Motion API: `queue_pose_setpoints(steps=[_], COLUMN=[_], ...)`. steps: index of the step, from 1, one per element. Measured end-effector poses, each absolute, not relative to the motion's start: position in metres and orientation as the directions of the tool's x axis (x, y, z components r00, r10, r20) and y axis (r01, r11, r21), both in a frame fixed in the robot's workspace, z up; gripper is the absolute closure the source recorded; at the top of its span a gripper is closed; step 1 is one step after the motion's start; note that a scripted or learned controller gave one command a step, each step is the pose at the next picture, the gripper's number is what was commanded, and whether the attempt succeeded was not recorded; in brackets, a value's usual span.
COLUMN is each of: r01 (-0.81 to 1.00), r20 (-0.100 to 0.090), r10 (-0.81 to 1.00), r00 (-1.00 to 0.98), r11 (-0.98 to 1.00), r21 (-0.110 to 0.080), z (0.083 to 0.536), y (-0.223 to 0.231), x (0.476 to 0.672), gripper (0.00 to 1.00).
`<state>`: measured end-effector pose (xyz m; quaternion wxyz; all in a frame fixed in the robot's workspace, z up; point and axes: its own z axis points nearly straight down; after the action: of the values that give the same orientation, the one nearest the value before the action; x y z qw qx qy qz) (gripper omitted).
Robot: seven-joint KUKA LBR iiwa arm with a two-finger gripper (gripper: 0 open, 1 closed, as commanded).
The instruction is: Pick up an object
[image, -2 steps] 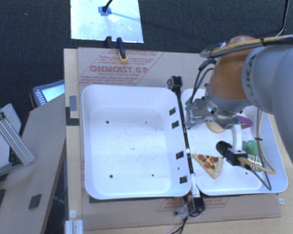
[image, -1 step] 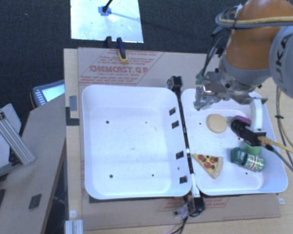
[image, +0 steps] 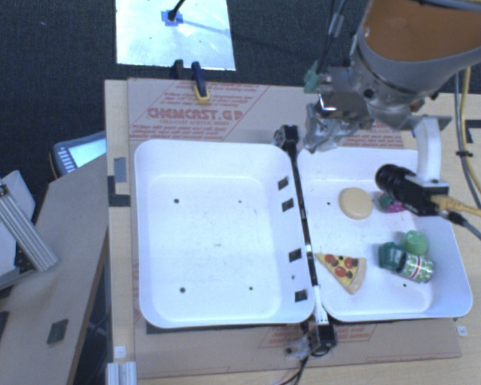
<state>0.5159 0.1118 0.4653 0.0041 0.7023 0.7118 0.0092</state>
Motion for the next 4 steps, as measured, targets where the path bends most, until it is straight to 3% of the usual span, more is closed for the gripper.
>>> queue_pose_setpoints(steps=[1,2,3,4], r01=[1.0,1.0,1.0,1.0], r20=[-0.001,0.007,0.002,-0.002], r10=[1.0,1.0,1.0,1.0], r00=[0.001,-0.01,-0.01,-0.007], r11=[-0.001,0.01,0.01,0.007], r21=[-0.003,0.016,0.002,-0.006], z=[0.41,0.542,0.534,0.455], y=[0.08,0.147,0.219,0.235], x=[0.485,0.487,0.517,0.525], gripper=[1.0,1.0,1.0,1.0])
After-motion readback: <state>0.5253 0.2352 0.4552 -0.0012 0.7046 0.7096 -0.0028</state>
